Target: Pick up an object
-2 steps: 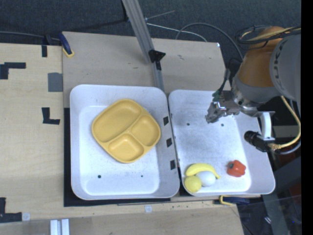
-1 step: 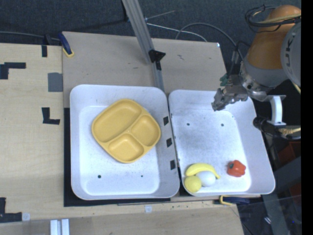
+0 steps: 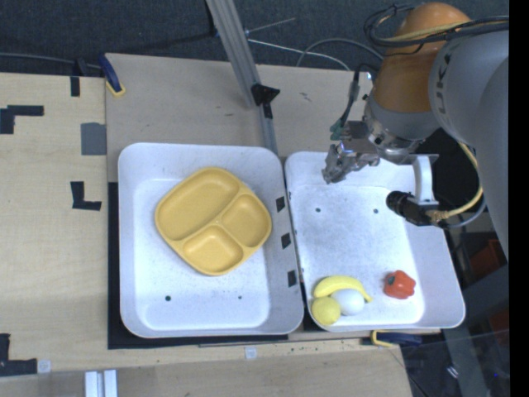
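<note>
In the right bin (image 3: 372, 222), near its front edge, lie a yellow banana (image 3: 340, 285), a yellow lemon (image 3: 326, 310) and a white egg-like ball (image 3: 351, 303), all close together. A red pepper-like toy (image 3: 399, 284) sits a little to their right. My gripper (image 3: 337, 169) hangs over the far left corner of the right bin, well away from these objects. Nothing shows between its fingers.
The left bin (image 3: 140, 222) holds a yellow three-compartment plate (image 3: 212, 220). A grey metal pole (image 3: 240, 52) slants down to the bins' far edge. A black cable fitting (image 3: 409, 205) hangs from the arm over the right bin's right side.
</note>
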{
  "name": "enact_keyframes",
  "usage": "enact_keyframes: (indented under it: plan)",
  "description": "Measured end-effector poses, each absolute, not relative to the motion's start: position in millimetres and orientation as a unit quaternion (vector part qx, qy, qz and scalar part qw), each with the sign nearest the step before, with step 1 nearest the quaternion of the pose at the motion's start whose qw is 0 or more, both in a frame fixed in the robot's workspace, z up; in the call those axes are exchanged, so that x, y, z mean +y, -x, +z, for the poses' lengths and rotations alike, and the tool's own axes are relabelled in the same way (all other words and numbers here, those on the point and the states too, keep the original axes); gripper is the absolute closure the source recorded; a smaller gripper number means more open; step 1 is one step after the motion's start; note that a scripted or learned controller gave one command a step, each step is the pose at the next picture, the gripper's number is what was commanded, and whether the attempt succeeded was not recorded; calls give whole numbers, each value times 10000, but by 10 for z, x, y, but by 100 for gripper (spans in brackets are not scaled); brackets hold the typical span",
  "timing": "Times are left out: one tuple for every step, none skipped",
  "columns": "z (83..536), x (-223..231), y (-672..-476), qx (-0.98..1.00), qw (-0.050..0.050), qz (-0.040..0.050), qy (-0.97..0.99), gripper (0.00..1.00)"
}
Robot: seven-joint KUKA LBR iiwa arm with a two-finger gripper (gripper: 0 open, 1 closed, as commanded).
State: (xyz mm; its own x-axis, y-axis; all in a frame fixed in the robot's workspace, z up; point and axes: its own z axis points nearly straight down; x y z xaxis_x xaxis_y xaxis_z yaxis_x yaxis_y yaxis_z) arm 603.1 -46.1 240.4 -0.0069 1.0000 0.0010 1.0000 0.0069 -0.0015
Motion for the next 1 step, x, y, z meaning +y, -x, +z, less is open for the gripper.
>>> enact_keyframes:
  plan:
    - [2452,118,-6188,-7098,6,-5,7044,100]
